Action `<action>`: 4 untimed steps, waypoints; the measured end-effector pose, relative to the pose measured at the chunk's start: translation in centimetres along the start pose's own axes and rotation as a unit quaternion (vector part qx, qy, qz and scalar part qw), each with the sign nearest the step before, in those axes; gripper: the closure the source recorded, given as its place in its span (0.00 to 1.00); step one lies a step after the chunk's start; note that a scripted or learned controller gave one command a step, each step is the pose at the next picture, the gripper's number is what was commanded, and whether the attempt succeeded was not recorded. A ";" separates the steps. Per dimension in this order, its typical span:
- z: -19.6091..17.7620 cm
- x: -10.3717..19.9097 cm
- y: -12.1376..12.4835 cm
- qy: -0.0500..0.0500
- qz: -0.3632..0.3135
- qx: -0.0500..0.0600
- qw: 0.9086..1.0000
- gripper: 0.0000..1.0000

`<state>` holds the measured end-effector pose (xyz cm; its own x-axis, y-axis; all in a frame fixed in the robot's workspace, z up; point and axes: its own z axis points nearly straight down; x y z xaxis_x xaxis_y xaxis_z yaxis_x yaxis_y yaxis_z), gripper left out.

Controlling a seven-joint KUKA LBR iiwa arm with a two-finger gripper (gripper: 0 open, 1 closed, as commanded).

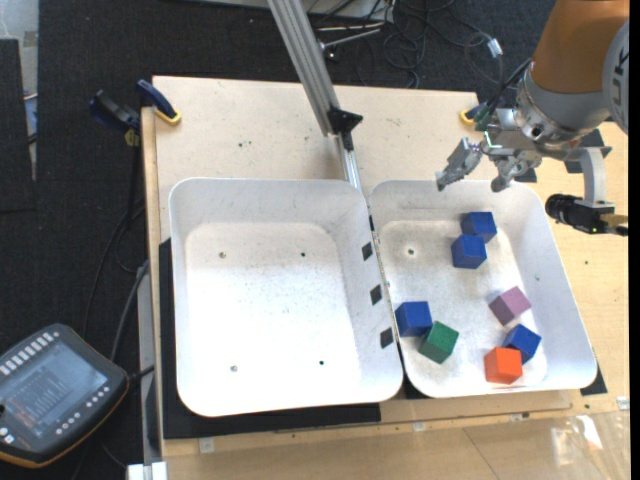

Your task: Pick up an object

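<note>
Pale wooden bench [260, 128], dark floor [70, 218], tangled cables [420, 38], handheld controller [50, 393]

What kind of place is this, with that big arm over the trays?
Probably a robotics lab or test bench: a grey-and-orange robot arm reaches over two white bins, coloured blocks such as an orange block lie in one, and a handheld control pendant sits nearby.
</note>
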<state>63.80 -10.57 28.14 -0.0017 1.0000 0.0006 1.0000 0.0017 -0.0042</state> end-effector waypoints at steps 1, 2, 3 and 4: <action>-0.3 0.0 0.1 0.000 0.000 -0.002 1.000 0.00; 6.1 -0.2 -0.3 0.000 0.001 0.001 1.000 0.00; 11.5 0.2 -1.4 0.000 0.001 0.001 1.000 0.00; 16.1 0.2 -2.1 0.000 0.001 0.000 1.000 0.00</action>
<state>61.63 -10.42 12.09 0.0011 1.0000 0.0001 1.0000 -0.0011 -0.0048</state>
